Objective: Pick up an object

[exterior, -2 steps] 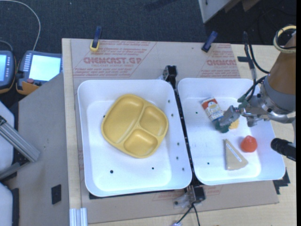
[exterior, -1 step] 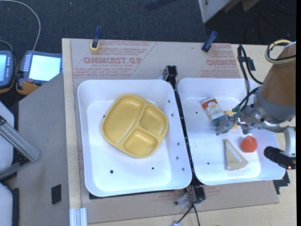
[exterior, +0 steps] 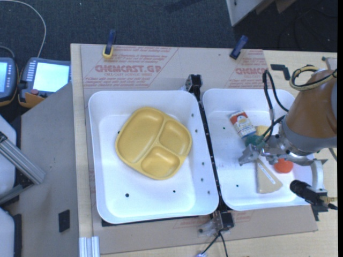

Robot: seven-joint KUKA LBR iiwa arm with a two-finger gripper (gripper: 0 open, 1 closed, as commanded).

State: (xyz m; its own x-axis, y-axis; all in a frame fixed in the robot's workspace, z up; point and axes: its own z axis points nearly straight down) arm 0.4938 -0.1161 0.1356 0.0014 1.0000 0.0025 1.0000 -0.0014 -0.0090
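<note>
Smooth yellow plastic tray, glossy white plastic bins, matt brown cardboard beneath.

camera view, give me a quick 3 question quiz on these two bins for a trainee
1. True or false: the yellow divided plate lies in the left bin.
2. Which bin does the gripper reach into? A) left B) right
3. Fill in: the small round object beside the gripper is ____ in colour.

Key: 1 true. 2 B, the right bin, near the red and white packet. 3 orange, the orange ball.

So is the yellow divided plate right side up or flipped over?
Right side up: the yellow plate shows its three hollow compartments facing the camera, lying in the left bin.
</note>
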